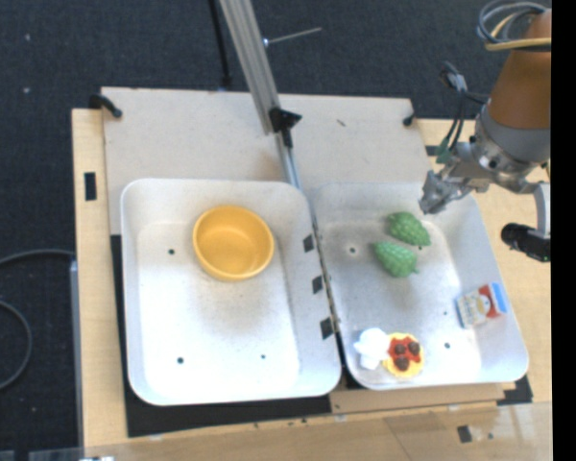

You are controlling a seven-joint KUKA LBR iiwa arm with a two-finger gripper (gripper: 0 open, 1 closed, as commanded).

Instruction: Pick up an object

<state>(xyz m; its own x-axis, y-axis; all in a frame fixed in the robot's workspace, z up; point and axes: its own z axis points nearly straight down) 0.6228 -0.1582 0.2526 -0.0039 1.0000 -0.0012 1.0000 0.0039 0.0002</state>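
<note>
My gripper (436,200) hangs over the back of the right bin (490,358), just right of and above a green bumpy object (408,229). A second green bumpy object (396,257) lies close below the first. Nothing shows between the fingers, and their spread is too small to read. A small red, white and blue packet (481,304) lies near the right bin's right wall. A white and red-yellow toy (392,351) sits at the bin's front.
A yellow bowl (233,242) sits in the left bin (154,353). A slanted metal rail (254,60) rises from the back between the bins. The arm's orange band (520,65) stands at the right.
</note>
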